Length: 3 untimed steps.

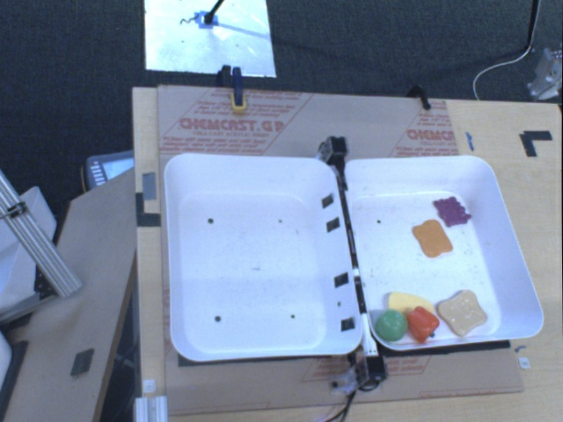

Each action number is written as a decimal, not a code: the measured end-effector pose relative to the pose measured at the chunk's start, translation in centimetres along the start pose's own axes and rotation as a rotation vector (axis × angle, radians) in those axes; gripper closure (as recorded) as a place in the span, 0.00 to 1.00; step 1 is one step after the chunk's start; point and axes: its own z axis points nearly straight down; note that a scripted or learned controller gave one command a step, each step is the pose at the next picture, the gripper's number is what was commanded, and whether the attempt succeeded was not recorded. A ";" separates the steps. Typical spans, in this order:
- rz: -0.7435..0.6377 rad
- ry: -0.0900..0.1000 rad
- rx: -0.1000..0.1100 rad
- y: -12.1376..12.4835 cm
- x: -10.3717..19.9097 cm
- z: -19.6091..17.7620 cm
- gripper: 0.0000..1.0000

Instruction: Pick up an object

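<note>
Two white bins sit side by side on the tabletop [290, 117]: the left bin [176, 236] is bare, and the right bin [493, 192] holds every candidate object. Along its near edge lie a green ball [391, 325], yellow piece [406, 301], red piece [423, 323] and toast slice [462, 312]; farther back lie an orange piece [432, 237] and purple piece [451, 210]. Nothing is lifted, so the whole pick remains; the tool's state cannot be told.

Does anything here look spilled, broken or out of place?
Nothing stands out. Six small toy foods lie in the right bin: purple piece, orange piece, yellow piece, toast slice, green ball, red piece. Nothing looks spilled or damaged.
</note>
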 end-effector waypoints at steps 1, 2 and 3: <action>-0.008 -0.004 -0.018 0.0 3.1 -10.7 1.00; 0.000 -0.001 -0.003 0.0 0.0 0.4 1.00; -0.006 -0.004 -0.016 0.0 2.6 -10.6 1.00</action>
